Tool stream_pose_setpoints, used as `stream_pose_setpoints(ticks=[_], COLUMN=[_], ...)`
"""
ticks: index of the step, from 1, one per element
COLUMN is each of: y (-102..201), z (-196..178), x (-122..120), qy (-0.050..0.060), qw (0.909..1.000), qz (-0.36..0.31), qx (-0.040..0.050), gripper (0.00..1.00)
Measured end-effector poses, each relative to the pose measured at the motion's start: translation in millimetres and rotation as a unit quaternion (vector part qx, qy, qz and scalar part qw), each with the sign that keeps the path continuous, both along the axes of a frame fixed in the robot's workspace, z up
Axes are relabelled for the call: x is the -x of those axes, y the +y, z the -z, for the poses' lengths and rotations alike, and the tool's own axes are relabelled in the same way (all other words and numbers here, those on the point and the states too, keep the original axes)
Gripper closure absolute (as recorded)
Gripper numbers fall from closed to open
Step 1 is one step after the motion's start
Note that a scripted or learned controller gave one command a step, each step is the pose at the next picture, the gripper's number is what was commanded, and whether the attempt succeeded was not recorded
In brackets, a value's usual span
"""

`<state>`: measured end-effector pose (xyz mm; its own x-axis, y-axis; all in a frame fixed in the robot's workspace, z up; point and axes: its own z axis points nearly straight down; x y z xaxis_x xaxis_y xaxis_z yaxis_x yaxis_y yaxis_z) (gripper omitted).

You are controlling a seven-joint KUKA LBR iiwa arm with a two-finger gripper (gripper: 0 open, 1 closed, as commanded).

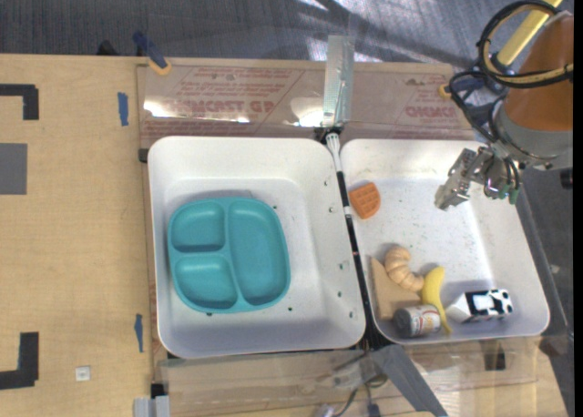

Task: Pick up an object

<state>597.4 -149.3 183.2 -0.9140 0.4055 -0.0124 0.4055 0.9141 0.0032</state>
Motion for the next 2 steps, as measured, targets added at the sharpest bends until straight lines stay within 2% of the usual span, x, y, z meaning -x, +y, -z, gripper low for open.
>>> stream_pose_setpoints(ticks=[1,2], y=[99.6,176.4], z=[-3.2,-2.2], x=[-18.3,50.4], qy=[0.002,0.006], qw=[0.9942,0.9831], qz=[0.108,0.183], qx=[-0.0029,-0.0035], gripper=[1.0,1.0])
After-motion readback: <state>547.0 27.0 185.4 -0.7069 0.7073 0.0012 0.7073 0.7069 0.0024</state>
